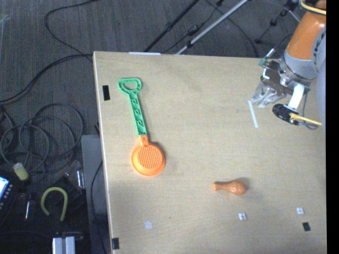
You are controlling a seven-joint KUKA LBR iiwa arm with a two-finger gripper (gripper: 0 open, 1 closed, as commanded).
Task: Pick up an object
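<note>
approach step: gripper near desk's far right corner, fingers apart, holding nothing. next, needs descent onto orange pear-shaped toy near front edge

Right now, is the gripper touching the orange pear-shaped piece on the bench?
Apart. In the camera view the gripper sits near the top right, while the orange pear-shaped piece lies well below it with bare bench between them.

Colours we are seeing on the worktop

We are seeing a tan worktop, a green-handled strainer with orange mesh, and an orange pear-shaped piece.
</note>
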